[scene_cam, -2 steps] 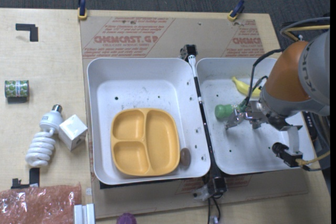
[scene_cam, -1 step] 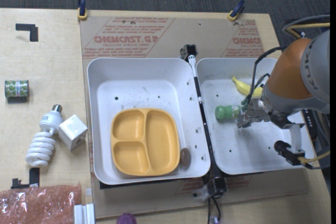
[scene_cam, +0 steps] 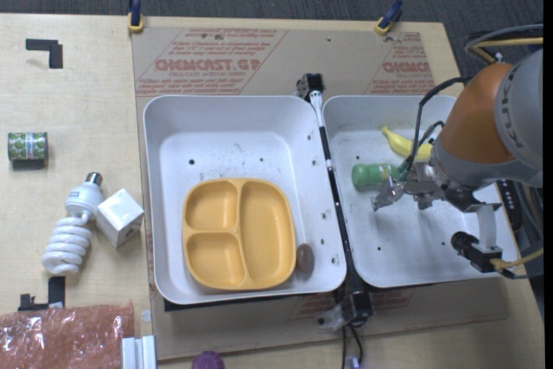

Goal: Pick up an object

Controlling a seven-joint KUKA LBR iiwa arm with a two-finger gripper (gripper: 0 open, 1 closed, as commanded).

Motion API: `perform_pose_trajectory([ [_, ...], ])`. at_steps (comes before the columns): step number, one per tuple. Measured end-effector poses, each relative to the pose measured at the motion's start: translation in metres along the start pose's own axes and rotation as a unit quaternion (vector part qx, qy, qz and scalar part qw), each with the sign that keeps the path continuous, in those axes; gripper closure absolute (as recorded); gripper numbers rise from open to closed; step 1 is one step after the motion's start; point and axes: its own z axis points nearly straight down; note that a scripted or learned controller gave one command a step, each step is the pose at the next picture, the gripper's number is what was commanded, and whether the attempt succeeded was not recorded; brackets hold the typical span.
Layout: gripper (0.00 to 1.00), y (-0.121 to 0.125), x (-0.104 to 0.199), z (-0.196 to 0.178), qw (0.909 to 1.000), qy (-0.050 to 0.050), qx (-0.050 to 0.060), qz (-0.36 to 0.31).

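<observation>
The approach is under way: the claw (scene_cam: 390, 193), fingers spread and holding nothing, hangs just beside the green bottle (scene_cam: 370, 175); next, it must close around it.

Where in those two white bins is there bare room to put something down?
Right bin: bare floor along its near edge, below the gripper. Left bin: a bare strip behind the yellow tray. Crowded around the banana and green object.
</observation>
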Motion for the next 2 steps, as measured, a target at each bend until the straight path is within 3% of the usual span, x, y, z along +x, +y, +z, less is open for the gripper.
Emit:
perform_pose_trajectory([
  [1, 0.0, -0.0123, 0.0232, 0.0098, 1.0, 0.001, 0.001, -0.001],
  [2, 1.0, -0.0112, 0.0222, -0.0002, 1.0, 0.0, 0.0, 0.0],
])
